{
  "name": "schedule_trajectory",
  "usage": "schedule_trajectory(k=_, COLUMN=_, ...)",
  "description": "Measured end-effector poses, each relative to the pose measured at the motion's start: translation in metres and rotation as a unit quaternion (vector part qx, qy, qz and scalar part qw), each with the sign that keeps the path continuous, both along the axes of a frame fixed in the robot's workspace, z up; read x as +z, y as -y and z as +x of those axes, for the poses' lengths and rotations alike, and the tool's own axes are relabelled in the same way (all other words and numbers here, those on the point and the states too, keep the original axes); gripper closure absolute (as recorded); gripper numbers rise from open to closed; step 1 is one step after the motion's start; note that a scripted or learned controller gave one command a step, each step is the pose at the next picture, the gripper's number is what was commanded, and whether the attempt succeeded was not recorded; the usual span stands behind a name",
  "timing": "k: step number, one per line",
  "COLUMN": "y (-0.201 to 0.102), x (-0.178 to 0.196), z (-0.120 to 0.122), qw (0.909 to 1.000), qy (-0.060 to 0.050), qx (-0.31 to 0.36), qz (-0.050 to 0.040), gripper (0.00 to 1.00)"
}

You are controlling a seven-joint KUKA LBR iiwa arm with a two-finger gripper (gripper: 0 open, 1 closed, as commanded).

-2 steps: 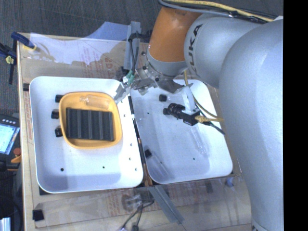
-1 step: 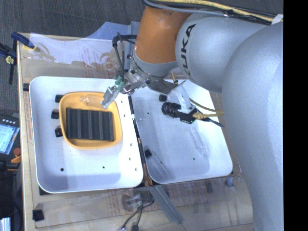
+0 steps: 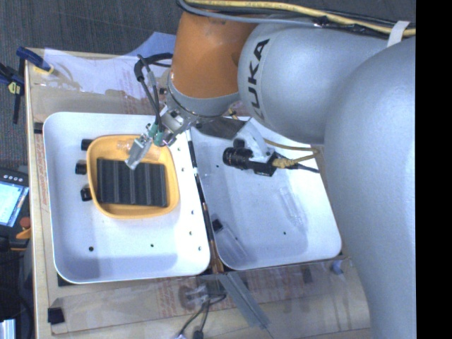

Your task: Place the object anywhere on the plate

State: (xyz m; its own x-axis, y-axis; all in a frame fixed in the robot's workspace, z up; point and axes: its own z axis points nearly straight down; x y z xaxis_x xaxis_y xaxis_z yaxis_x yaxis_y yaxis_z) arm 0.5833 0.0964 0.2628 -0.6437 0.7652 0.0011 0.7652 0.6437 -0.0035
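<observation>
I hovered my gripper (image 3: 139,152) over the yellow square plate's (image 3: 106,207) upper right corner in the left white bin (image 3: 106,260); whether I grasped anything, I couldn't tell. Releasing there seemed next.

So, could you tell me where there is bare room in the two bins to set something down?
The left bin has a bare strip of floor along its near edge, below the yellow plate. The right bin is mostly bare through its middle and near side. It is crowded at the plate's far right corner, where the hand hangs.
</observation>
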Motion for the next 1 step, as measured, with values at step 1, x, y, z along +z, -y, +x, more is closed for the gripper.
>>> schedule_trajectory(k=1, y=0.0234, x=-0.0230, z=0.0209, qw=0.9911, qy=0.000, qx=0.133, qz=0.0006, gripper=0.00)
